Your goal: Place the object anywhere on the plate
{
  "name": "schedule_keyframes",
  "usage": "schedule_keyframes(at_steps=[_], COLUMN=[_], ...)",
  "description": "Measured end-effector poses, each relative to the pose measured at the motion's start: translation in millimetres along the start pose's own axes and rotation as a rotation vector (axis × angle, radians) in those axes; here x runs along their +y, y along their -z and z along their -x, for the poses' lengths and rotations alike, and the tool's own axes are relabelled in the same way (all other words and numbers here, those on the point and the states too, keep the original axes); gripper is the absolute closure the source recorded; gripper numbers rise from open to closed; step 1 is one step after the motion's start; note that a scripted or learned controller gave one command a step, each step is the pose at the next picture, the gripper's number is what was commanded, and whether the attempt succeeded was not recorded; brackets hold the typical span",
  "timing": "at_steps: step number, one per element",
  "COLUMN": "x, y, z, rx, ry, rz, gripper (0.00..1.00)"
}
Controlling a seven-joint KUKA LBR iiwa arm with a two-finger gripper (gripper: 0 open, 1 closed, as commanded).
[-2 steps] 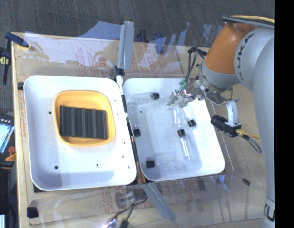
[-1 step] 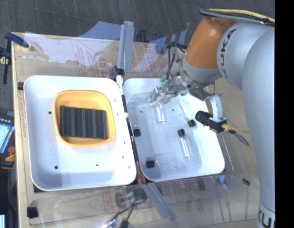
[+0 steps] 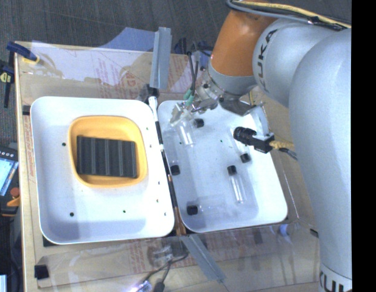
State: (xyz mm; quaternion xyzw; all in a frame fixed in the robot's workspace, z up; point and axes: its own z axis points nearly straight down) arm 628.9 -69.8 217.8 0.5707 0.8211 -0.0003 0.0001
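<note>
Because bent low over the far left corner of the right bin (image 3: 267, 207), looks to be at the pick-up step, with nothing yet carried across. Grey arm (image 3: 297, 72) first, reaching in from the right, orange band just above the wrist. Then the bench (image 3: 84, 66), papered and taped, on dark carpet (image 3: 84, 11), with clamps and a small screen at the left edge.

Left bin (image 3: 48, 212) next, bearing the yellow plate (image 3: 106, 125), with a dark ridged block (image 3: 107, 156) already lying on its middle.

Smaller still: a clear tube (image 3: 185, 134) just below the gripper (image 3: 187, 108), probably the thing to move; a second tube (image 3: 236, 187) and a black cube (image 3: 191, 210) nearer the front.

Cannot tell how wide the gripper stands, nor whether anything is held. Next, probably: secure the tube, lift clear of the rims between the bins, carry left, set down on the plate.
</note>
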Motion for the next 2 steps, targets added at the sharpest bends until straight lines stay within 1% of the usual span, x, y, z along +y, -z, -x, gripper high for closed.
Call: schedule_keyframes(at_steps=[1, 2], x=[-9.7, -9.7], y=[-26.3, -26.2], z=[-27.1, -26.9], rx=[0.002, 0.002], ry=[0.191, 0.191], rz=[-0.003, -0.003], gripper=[1.00, 0.00])
